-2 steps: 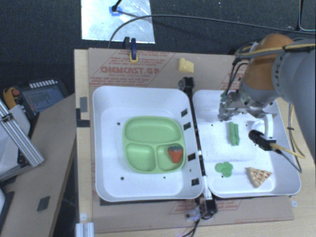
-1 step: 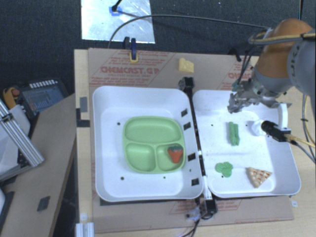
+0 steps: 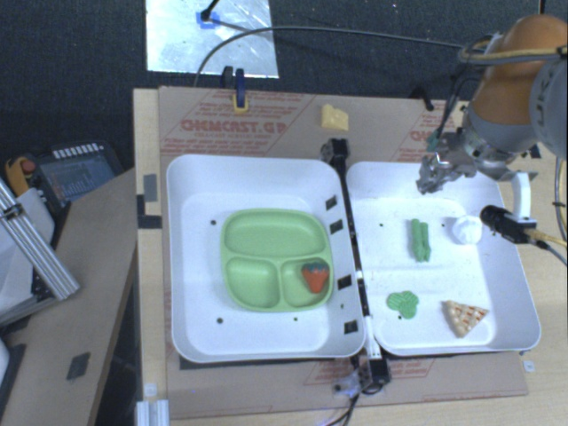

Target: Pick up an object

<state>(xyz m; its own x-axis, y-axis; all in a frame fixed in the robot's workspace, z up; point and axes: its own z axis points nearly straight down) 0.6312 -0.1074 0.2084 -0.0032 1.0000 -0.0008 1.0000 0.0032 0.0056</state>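
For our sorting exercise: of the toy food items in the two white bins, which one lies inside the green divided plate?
The red strawberry toy, in the green divided plate's lower right compartment; the others lie loose in the right bin.

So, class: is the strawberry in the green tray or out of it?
In. The strawberry sits in the tray's lower right compartment.

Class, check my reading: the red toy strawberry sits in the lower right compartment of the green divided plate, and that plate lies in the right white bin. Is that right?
One detail is wrong. The camera view shows the green divided plate lying in the left white bin, not the right one. The red toy strawberry does sit in the plate's lower right compartment.
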